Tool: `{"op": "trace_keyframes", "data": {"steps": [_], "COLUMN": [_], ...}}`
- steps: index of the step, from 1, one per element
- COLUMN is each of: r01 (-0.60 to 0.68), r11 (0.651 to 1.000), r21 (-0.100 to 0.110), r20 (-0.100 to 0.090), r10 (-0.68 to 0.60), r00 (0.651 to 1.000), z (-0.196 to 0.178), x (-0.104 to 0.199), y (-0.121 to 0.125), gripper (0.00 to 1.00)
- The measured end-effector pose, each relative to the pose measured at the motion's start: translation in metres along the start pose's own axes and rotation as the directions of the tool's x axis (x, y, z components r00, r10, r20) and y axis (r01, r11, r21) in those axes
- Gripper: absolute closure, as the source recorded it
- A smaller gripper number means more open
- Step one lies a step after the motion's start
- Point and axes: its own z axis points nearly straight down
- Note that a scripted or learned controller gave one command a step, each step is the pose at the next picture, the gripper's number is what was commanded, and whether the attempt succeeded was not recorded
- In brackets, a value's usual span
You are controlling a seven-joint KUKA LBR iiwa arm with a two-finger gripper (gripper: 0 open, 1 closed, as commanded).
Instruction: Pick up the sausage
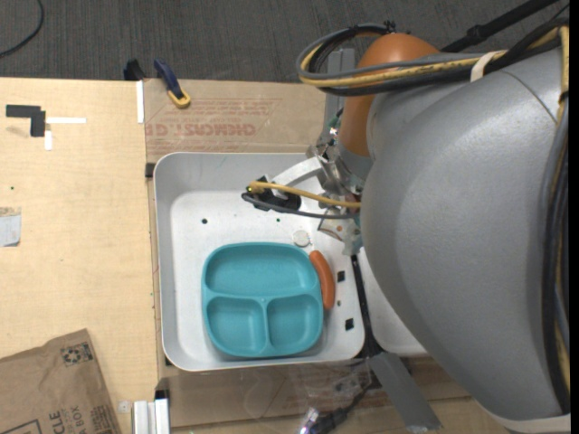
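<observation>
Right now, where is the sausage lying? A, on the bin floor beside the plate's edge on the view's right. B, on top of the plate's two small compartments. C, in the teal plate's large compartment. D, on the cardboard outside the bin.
A: the orange sausage lies on the floor of the white bin, right beside the rim of the teal divided plate on the view's right, not in any compartment.

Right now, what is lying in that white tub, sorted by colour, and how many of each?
Teal: 1, the divided plate
Orange: 1, the sausage, beside the plate's right edge
White: 1, a small round bit, too small to identify
Total: 3
</observation>
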Motion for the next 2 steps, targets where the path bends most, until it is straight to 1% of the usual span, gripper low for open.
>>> {"op": "trace_keyframes", "data": {"steps": [1,2], "r01": [0.0,-0.036], "r11": [1.0,0.999], "r21": [0.0,0.0], "r20": [0.0,-0.001], "r10": [0.0,0.036], "r00": [1.0,0.999], "z": [0.0,0.0], "x": [0.0,0.012], "y": [0.0,0.018], "gripper": [0.0,0.0]}}
